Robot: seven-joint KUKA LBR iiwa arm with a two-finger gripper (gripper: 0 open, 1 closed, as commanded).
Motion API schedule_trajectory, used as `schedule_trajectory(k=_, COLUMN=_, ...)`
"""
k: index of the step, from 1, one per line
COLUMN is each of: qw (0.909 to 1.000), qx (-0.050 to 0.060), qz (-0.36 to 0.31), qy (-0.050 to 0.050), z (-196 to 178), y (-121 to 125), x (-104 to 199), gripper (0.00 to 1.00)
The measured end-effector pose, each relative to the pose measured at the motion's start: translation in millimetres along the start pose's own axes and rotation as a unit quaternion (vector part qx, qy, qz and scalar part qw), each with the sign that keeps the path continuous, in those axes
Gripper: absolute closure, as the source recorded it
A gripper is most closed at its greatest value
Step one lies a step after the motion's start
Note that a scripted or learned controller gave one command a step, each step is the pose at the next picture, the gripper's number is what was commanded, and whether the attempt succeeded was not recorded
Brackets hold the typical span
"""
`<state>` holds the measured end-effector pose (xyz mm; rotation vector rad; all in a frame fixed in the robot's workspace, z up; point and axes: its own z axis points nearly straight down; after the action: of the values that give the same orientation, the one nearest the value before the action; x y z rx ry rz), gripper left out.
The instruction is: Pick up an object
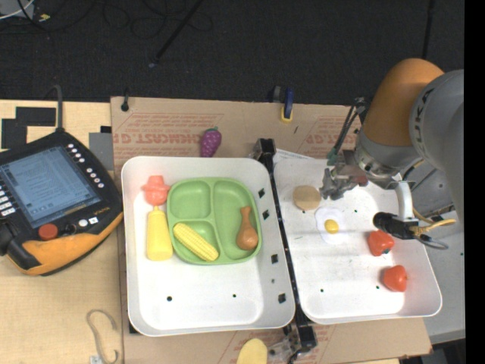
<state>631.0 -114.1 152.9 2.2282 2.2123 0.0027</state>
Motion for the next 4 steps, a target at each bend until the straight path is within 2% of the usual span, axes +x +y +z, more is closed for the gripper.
schedule_trajectory(k=2, qw=1.0000, qx=0.000, qz=-0.002, qy=0.000, z=-77, y=-5, x=-9, gripper=1.00)
schedule_trajectory(k=3, qw=1.0000, qx=0.003, qz=-0.005, qy=0.001, z=-66, y=2, x=40, gripper=1.00)
schedule_trajectory(k=4, qw=1.0000, qx=0.003, qz=-0.005, qy=0.001, z=-63, y=-4, x=95, gripper=1.00)
